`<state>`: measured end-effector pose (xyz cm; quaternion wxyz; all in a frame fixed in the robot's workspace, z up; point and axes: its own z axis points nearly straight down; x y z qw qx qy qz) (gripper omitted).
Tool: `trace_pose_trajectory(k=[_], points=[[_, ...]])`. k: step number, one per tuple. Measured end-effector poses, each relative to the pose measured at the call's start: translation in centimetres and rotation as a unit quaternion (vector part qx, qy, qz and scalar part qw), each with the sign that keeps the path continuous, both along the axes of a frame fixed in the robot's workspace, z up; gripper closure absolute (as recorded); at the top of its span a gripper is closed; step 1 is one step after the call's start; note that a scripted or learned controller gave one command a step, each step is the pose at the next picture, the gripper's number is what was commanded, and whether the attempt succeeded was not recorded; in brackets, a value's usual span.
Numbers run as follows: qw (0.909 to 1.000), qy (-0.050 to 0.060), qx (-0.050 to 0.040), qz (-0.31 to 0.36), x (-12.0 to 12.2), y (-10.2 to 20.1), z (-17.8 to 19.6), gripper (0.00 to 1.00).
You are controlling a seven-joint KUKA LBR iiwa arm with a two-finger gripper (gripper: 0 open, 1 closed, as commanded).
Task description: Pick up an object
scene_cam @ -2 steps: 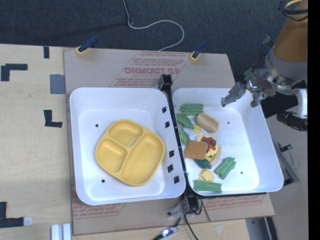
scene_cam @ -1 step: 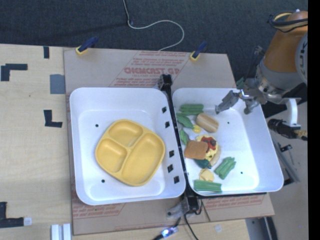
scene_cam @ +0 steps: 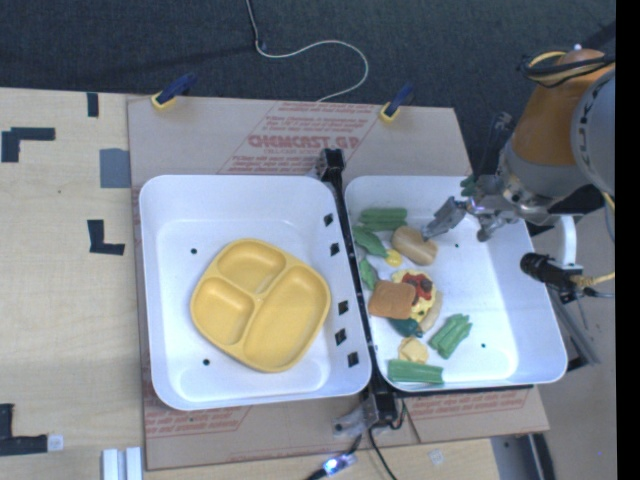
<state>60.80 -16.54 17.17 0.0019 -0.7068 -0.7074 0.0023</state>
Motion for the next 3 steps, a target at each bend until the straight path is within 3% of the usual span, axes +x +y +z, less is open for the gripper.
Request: trace_pose_trajectory(k=[1,2,3], points=[[1.0000,0.001,0.0006,0.000,-0.3,0.3,-6.5,0.00],[1.0000,-0.003,-0.0009,0.000,-0.2,0.3,-8.7,0.00],[1.0000,-0.004,-0.0008,0.000,-0.2,0.4,-7.6,1.00]])
